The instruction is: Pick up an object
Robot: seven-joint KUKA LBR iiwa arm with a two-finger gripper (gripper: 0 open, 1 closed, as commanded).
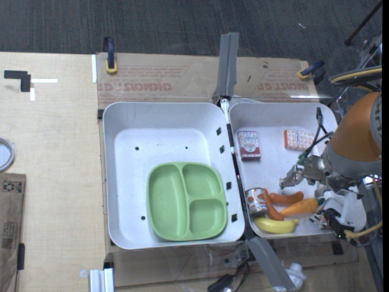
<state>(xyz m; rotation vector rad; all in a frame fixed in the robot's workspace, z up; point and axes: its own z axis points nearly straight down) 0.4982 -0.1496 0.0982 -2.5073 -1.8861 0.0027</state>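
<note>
In the right bin (273,109), near its front edge, the gripper (296,176) hangs just above the cluster of toy food; whether anything sits between its parts cannot be told. No object is chosen yet. The orange carrot (299,208) lies nearest, touching the sausage (285,196). A clean pick would descend over one item's middle, clear of its neighbours. Counted in this bin: one carrot, one sausage, one banana (276,225) at the front edge, one can (256,201), two small boxes (248,145) toward the back. The left bin (121,126) carries one green divided plate (187,201).
</note>
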